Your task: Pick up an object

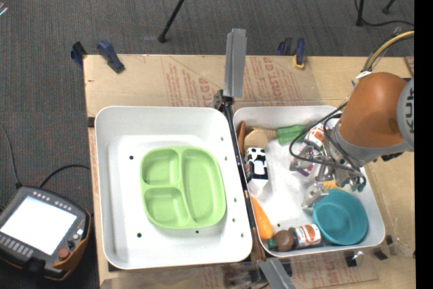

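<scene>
From my station I see a tablet-like pendant (42,230) on the floor at far left, beside the cardboard-covered tabletop (169,74). The left bin (115,128) holds a green divided plate (183,186), lying flat near its middle. In the right bin (284,113), along the left wall, sit a black-and-white carton (257,164) and, below it, an orange carrot (262,216) pointing toward the near corner. A green object (292,133) lies near the far wall. At the near edge a small jar with a red label (301,237) lies on its side, touching the teal bowl (340,216) to its right. The gripper (323,179) hangs over the bin's middle-right, just above the bowl's far rim, under the orange wrist band (372,112). I cannot tell how the fingers stand; I see nothing between them.
</scene>
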